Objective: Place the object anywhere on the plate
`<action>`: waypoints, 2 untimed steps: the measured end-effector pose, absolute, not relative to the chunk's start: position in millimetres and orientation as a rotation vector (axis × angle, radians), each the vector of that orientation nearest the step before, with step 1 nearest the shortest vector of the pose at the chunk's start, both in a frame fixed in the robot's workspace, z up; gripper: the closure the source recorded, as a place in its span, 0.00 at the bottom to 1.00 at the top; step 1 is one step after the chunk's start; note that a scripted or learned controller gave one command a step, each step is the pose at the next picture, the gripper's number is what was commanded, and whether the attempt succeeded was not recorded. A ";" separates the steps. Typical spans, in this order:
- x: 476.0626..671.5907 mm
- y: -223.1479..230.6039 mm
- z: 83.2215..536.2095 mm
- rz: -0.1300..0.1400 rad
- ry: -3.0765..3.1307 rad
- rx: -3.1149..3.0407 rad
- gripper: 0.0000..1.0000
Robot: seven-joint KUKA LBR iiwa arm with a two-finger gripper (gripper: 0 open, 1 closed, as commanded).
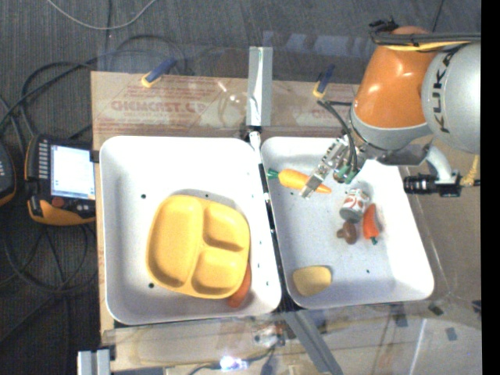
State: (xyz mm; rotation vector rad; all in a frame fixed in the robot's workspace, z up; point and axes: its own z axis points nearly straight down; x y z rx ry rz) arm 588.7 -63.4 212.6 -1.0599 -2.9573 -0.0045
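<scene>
A yellow sectioned plate [200, 244] lies in the left white bin [125, 162]. In the right white bin [406, 280], an orange carrot [293, 180] with a green top lies near the upper left corner. My gripper [316, 186] reaches down from the right, with its tip right at the carrot's right end, touching or overlapping it. The carrot rests on the bin floor. The grey arm with its orange band [394, 76] hangs over the bin's upper right corner.
The right bin also holds a small silver and red can [354, 203], a red pepper-like piece [371, 221], a small brown item [348, 233] and a yellow lump [312, 278]. An orange-red item [241, 289] peeks out at the plate's lower right edge. A ridge [268, 209] divides the bins.
</scene>
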 end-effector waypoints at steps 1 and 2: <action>549.6 22.9 182.8 -0.001 -3.000 -0.925 1.00; 549.7 23.0 183.0 -0.003 -3.000 -0.925 0.00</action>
